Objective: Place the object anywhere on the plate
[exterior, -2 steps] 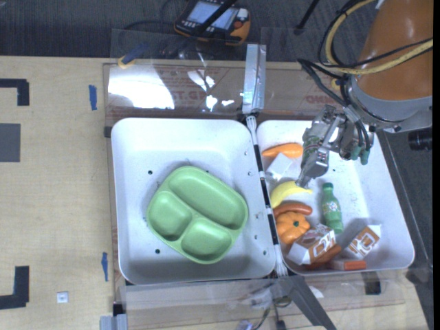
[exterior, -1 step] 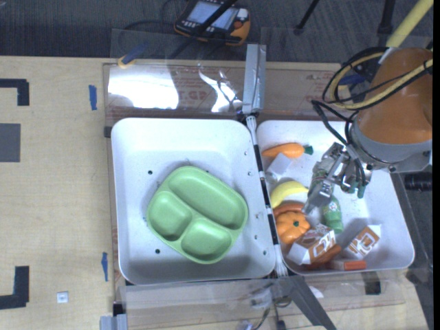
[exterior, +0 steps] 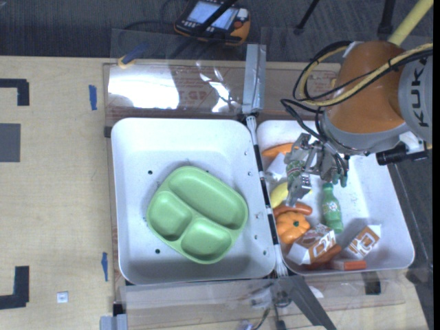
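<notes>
The left bin (exterior: 130,184) holds a green plate (exterior: 197,214). The right bin (exterior: 392,212) holds a green bottle (exterior: 331,207), an orange pumpkin (exterior: 291,227) and snack packets (exterior: 317,243). The gripper (exterior: 300,177) hangs over them

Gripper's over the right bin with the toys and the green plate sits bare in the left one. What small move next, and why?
Probably lower the gripper straight down a little onto the yellow piece under it. It hangs over the right bin, among the yellow piece, the orange pumpkin and the green bottle, with nothing seen between its fingers. The green plate bears no object yet.

White letters "KU" stand on the grey arm (exterior: 417,95).
</notes>
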Robot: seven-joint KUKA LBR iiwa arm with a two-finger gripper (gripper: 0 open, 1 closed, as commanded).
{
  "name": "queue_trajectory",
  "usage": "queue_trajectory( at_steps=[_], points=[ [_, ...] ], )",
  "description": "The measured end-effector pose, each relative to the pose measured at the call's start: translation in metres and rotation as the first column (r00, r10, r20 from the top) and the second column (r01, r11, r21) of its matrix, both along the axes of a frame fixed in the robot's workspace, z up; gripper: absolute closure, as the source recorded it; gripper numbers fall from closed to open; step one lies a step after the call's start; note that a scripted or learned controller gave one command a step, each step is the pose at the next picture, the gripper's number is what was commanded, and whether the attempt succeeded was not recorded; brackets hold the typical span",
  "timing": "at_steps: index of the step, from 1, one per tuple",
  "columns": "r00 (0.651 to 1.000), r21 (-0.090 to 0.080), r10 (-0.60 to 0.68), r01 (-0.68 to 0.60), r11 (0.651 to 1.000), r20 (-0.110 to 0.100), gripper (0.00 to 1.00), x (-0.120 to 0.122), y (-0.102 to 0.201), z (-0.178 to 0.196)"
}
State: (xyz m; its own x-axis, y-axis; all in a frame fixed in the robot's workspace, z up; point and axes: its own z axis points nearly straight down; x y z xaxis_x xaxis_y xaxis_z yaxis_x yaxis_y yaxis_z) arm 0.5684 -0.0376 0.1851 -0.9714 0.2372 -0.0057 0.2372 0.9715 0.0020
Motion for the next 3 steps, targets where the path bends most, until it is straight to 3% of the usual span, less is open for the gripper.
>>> queue_trajectory(
  at_steps=[1,2,3],
  points=[
    [0.940,-0.001,0.342,-0.342,0.940,0.001,1.00,0.004,0.059,0.000],
    [0.810,0.001,0.586,-0.586,0.810,-0.004,1.00,-0.020,0.101,0.000],
    [0.760,0.000,0.650,-0.650,0.760,-0.005,1.00,-0.054,0.107,0.010]
  ],
)
